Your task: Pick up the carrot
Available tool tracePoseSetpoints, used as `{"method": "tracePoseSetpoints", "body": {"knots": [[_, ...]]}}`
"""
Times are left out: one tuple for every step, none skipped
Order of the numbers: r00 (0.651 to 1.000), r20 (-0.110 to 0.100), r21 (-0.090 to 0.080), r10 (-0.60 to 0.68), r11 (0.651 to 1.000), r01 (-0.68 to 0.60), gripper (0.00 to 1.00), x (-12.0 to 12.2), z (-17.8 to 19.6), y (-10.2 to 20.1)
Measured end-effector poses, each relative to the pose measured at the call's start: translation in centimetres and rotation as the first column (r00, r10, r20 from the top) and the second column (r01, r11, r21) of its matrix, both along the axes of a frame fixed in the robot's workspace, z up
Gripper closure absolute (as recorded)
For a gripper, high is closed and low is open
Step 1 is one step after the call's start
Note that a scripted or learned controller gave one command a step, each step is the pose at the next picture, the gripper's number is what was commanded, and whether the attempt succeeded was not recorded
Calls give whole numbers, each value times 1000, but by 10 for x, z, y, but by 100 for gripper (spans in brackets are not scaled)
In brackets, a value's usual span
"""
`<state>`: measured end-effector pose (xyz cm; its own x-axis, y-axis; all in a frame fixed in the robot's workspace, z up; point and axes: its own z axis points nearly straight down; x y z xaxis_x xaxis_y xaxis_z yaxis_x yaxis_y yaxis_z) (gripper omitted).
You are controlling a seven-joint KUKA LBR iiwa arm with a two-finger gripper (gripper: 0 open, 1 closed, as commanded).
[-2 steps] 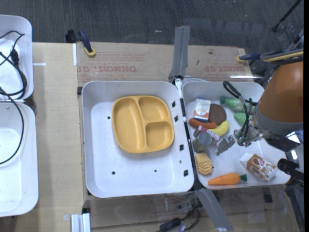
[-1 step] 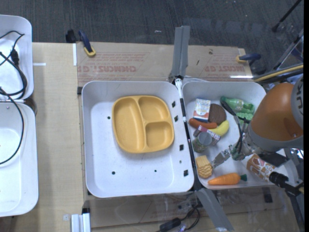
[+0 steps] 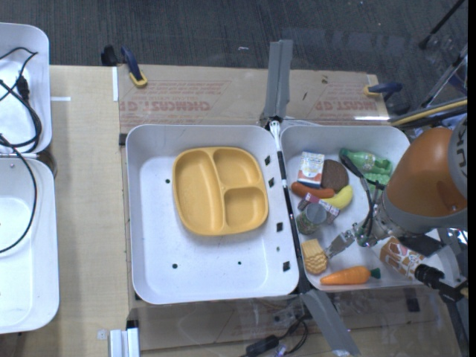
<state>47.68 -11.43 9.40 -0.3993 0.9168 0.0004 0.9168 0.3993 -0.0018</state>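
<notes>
The carrot, orange with a small green tip at its right end, lies flat along the front wall of the right bin. My gripper hangs just above it, reaching down and left from the orange-banded wrist. Its tip sits between the carrot and a tin can. Nothing is visibly held.
Crowding the right bin are a waffle cracker, a banana, a red sausage, a small carton, a brown disc, a green bottle and a labelled bottle. The left bin holds a yellow divided plate.
</notes>
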Motion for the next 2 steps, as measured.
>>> {"method": "tracePoseSetpoints", "body": {"knots": [[954, 0, -1, -300, 954, 300, 0, 24, 66, -43], [996, 0, 1, 91, 996, -91, 0, 0, 10, -21]]}}
